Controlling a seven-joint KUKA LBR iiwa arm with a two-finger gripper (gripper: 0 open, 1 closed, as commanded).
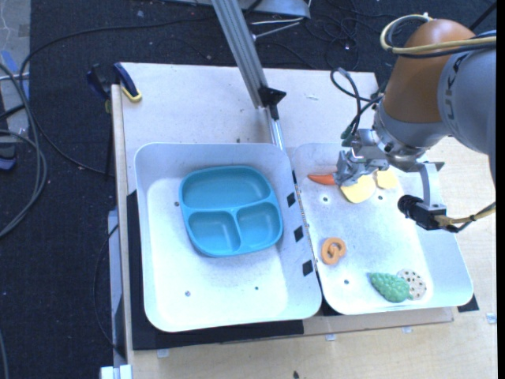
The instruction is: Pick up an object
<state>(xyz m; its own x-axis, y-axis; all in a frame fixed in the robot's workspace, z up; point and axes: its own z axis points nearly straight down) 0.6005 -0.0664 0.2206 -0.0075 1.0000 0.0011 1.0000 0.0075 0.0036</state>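
On the counter [197, 105], our tool [353, 178] hangs over a yellow piece [359, 191] near the right bin's [442, 271] far edge; grip unreadable, so we judge descent comes next.

robot lab: bench [205, 101] with white bins [158, 290], loose cables [55, 148] on dark floor
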